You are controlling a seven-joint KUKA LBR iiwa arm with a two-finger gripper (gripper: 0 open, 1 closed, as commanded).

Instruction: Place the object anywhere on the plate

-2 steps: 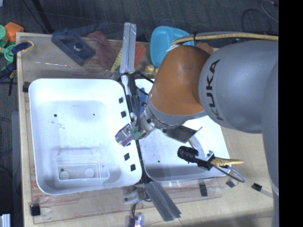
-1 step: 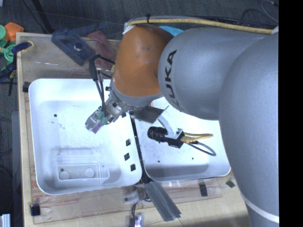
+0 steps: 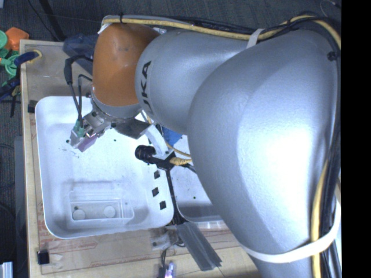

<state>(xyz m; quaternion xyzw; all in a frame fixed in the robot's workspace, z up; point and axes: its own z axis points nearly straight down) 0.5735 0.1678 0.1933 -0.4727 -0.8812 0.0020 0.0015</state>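
One grey arm with its orange band covers most of the scene, and its single gripper hangs low in the left bin, in the upper part of that bin. Whether the gripper is spread or pressed together cannot be told. One small purple-and-green thing shows right at the gripper's tip. It is close above the bin floor, and it is not clear whether it is gripped or only lies there. Of the two white bins, the right bin is almost wholly hidden under the arm, with one blue thing showing in it just beside the divider. The left bin holds one clear rectangular tray with two round shapes inside it. The tray lies close along the bin's near wall and well apart from the gripper. Three small black squares run in a line near the divider. Between the gripper and the tray the white floor is bare, and there is also bare floor between the gripper and the left wall. Outside the bins, the wooden bench shows as a narrow strip along the left, and one green thing lies beyond its far corner.
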